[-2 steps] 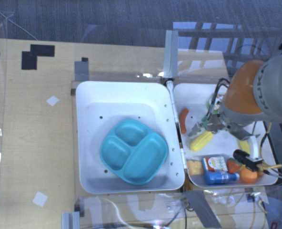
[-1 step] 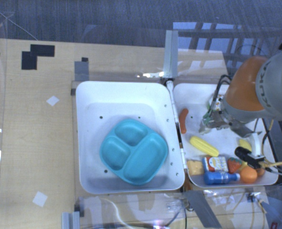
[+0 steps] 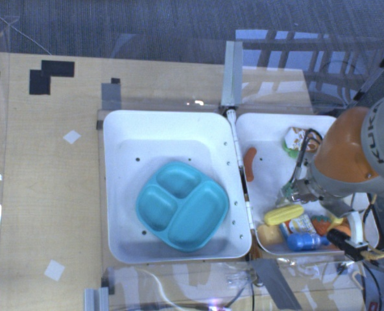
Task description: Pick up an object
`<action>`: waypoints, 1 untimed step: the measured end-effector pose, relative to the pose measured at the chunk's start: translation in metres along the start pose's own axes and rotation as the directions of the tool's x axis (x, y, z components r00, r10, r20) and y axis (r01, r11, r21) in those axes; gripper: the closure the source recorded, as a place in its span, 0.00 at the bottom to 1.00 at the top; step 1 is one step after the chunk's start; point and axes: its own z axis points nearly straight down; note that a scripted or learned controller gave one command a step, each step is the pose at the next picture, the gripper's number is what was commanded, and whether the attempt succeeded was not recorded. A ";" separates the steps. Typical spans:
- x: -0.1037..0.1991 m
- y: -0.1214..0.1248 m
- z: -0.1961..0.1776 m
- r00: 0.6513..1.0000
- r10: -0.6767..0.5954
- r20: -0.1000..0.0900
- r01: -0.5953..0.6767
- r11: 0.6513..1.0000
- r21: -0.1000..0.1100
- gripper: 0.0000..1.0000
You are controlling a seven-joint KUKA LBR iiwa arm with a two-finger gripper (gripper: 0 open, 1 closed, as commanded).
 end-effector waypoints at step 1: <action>0.000 0.000 0.001 1.000 0.000 0.000 0.000 1.000 0.001 0.00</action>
